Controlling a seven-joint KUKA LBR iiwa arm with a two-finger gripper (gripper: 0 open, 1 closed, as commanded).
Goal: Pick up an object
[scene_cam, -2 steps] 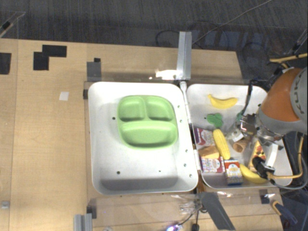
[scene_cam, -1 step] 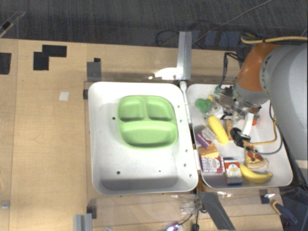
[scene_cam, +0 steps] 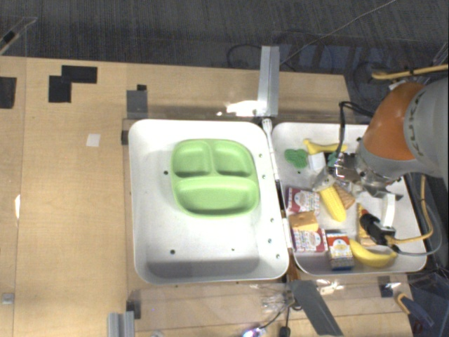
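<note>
Crowding the right bin (scene_cam: 302, 262), toys (scene_cam: 332, 203) reach its walls.

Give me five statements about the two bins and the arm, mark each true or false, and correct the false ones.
1. The green divided plate lies in the left bin. True.
2. The corn cob lies in the left bin. False: it is in the right bin, among the other items.
3. A banana lies near the right bin's front edge. True.
4. The arm reaches over the left bin. False: it reaches over the right bin, with the gripper above the clutter.
5. The green plate has a single compartment. False: it has three, two small and one large.
</note>
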